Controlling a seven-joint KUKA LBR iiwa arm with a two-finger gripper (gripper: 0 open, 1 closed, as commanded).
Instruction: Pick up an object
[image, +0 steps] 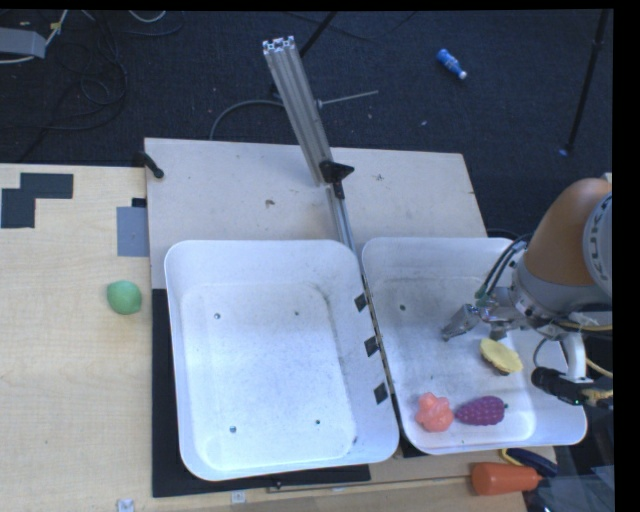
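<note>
In the right bin (420, 265) lie a yellow lemon-like piece (500, 355), a purple grape bunch (481, 410) and a pink-orange lumpy piece (434, 412). My gripper (468, 322) hangs low over the right bin, just left of and above the yellow piece. Its fingers point left and look spread, with nothing between them. The grey arm with its orange band (565, 235) comes in from the right and hides the bin's right rim.
The left bin (180, 270) sits beside the right one. A green ball (124, 297) lies on the wooden bench at far left. An orange object (505, 478) lies below the right bin's front edge. A metal rail (305, 110) slants above the bins.
</note>
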